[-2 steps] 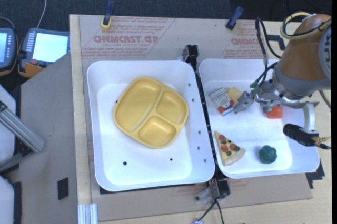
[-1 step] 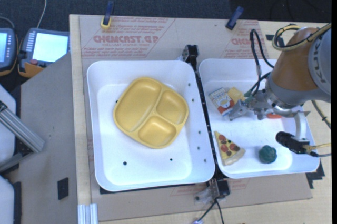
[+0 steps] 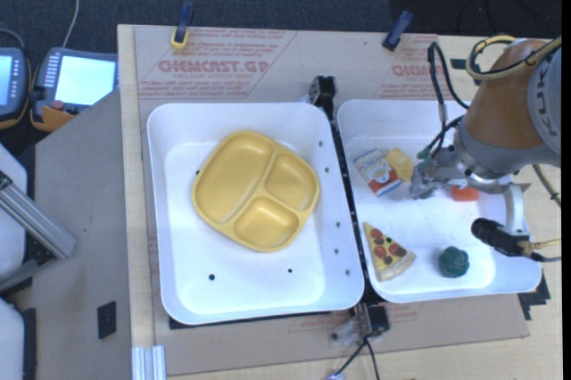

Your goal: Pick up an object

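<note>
Brown board (image 3: 268, 57) under both bins carries red print: "CHEMCAST GP" reads clearly behind the left bin (image 3: 169, 218), and a second copy of the same print is cut off by the arm behind the right bin (image 3: 428, 289). A blue clamp with a yellow base (image 3: 182, 26) and a second blue clamp (image 3: 397, 30) sit at the far board edge.

The left bin holds a yellow divided plate (image 3: 257, 189) with three compartments, lying flat near the bin centre.

The right bin holds four objects. A small white carton with blue and red print (image 3: 376, 171), its text too small to read, lies at the left side, touching a yellow piece (image 3: 400, 164). A toy pizza slice (image 3: 389, 251) lies at the near left corner. A dark green round object (image 3: 453, 261) lies near the front wall. An orange-red object (image 3: 464, 190) shows partly beneath the wrist.

The gripper (image 3: 425, 186) is lowered into the right bin, just right of the carton and yellow piece, well apart from the pizza slice and green object. Whether it is released or clenched cannot be determined.
</note>
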Robot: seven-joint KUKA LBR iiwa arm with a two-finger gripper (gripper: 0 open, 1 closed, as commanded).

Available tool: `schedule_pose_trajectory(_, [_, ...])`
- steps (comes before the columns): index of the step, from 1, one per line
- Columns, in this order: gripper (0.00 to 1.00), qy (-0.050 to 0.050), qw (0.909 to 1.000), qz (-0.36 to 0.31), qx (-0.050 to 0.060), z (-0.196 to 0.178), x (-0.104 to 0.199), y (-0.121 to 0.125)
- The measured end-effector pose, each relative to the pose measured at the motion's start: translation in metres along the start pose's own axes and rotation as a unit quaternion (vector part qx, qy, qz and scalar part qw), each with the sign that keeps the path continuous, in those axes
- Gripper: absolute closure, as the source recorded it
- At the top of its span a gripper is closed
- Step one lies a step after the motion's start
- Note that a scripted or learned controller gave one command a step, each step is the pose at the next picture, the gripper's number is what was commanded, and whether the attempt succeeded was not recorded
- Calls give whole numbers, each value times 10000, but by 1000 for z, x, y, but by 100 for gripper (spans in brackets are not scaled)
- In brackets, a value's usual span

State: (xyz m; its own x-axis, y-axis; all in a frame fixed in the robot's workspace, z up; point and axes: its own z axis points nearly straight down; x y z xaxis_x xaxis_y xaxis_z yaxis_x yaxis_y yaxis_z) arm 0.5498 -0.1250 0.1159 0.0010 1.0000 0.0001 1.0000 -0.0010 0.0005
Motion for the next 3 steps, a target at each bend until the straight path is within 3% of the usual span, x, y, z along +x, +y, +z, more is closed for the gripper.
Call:
schedule_pose_trajectory(2, [100,-9,10000,-13,-37,-123,6,-7])
schedule_pose_trajectory(3, [100,-6,10000,-9,-16,-131,6,-6])
